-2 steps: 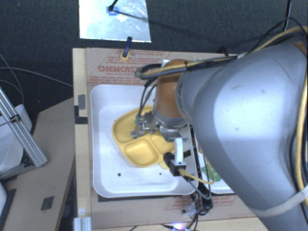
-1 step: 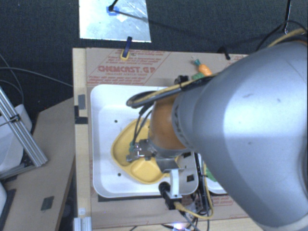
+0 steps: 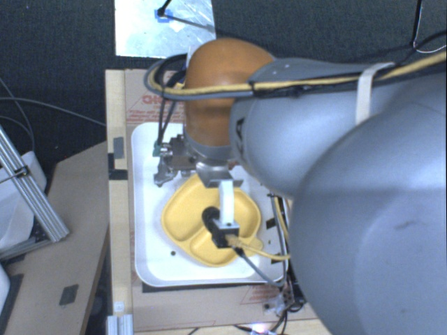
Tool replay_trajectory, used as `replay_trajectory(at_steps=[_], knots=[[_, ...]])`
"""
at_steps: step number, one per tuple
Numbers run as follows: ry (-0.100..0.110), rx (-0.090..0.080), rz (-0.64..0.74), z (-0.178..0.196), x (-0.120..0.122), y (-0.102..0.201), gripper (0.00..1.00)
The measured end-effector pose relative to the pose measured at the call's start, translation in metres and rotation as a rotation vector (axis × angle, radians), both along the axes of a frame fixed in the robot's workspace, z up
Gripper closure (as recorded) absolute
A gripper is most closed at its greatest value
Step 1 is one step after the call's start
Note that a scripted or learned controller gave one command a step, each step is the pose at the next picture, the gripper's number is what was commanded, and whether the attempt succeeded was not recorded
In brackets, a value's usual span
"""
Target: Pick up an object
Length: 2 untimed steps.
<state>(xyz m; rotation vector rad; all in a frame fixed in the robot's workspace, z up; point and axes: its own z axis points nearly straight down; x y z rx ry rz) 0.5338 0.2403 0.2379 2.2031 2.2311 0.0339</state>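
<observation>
A yellow, lobed dish-like object [image 3: 183, 218] lies in the white bin [image 3: 148, 260], filling much of its near half. My gripper [image 3: 166, 165] hangs over the far left part of that bin, just above the yellow object's far edge. The metal parts there are small and partly in shadow, and nothing can be seen held in them. The grey arm with its orange band [image 3: 213, 89] reaches in from the right and hides the bin's right side.
The bin rests on a cardboard sheet [image 3: 140, 100] on the bench. A shiny foil sheet [image 3: 164, 16] lies at the back. An aluminium frame [image 3: 31, 190] stands at the left. Cables [image 3: 279, 253] hang along the bin's right edge.
</observation>
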Motion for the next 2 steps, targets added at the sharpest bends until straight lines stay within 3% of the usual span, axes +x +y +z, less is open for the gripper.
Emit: replay_trajectory(at_steps=[1,2], knots=[[0.018,-0.012,-0.01,-0.16,0.044,-0.007,0.0],[0.019,-0.011,-0.012,-0.153,-0.003,-0.006,0.0]])
